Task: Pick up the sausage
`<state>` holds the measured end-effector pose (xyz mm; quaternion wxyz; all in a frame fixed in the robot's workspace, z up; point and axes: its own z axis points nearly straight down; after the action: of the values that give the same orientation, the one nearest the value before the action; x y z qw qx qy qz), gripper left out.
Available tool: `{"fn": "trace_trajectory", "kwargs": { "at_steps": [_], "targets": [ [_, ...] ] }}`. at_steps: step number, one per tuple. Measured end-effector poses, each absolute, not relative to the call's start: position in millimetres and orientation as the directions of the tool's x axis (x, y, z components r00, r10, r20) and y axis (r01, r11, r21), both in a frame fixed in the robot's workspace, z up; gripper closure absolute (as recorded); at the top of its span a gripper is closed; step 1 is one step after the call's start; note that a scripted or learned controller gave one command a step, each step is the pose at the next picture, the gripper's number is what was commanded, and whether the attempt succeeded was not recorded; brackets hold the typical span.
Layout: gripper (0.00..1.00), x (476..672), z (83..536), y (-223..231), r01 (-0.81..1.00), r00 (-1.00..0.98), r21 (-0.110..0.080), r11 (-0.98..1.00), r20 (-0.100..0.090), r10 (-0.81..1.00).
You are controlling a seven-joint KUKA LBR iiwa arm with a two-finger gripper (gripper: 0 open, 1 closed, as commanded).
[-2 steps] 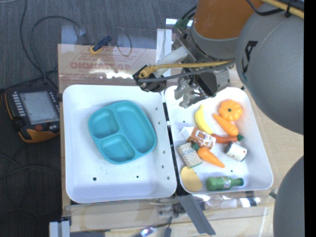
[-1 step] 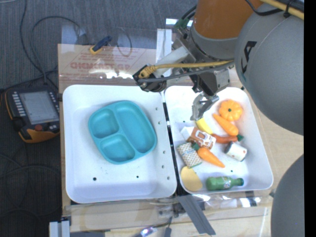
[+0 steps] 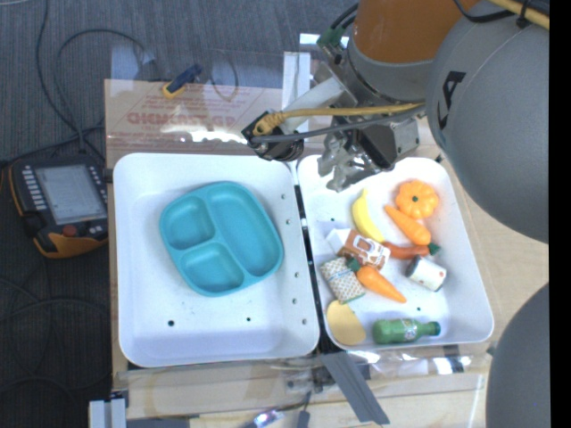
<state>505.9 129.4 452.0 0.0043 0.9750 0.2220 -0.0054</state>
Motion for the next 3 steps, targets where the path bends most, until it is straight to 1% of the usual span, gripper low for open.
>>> {"fn": "trace_trajectory", "kwargs": {
  "at_steps": [1, 2, 3],
  "targets": [
    [1.0, 506.4, 460.5, 129.4, 0.433, 0.901, 0.008, -0.901, -0.016, 0.433],
    [0.0, 506.4, 460.6, 129.4, 0.433, 0.901, 0.008, -0.901, -0.016, 0.433],
    [0.0, 483.8, 433.7, 151.9, 0.634, 0.774, 0.002, -0.774, -0.004, 0.634]
  ]
}}
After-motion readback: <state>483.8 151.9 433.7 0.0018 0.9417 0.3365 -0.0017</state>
